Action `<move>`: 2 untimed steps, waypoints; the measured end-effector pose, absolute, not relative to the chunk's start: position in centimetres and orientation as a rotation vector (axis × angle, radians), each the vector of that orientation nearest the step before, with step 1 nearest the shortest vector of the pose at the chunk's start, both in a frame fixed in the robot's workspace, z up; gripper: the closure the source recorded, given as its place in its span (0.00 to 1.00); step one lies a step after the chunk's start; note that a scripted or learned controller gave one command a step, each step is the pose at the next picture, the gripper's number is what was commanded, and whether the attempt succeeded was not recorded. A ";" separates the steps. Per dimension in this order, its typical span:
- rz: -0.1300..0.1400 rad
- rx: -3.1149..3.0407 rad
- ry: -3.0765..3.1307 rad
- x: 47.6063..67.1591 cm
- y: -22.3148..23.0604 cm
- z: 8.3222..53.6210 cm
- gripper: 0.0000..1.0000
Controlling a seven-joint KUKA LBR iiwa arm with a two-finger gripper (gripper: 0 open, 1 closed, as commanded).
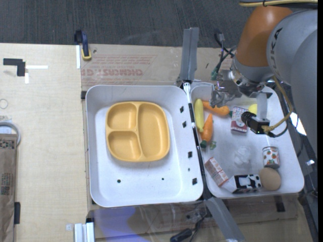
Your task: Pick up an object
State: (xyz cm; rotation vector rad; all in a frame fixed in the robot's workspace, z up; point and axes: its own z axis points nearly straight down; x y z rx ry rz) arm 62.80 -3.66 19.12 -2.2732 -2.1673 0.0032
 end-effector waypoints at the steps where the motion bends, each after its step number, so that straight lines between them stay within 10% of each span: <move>1: 0.007 -2.749 -1.518 63.1 -10.4 14.4 1.00; 2: 0.004 -2.731 -1.552 65.6 -7.4 19.7 1.00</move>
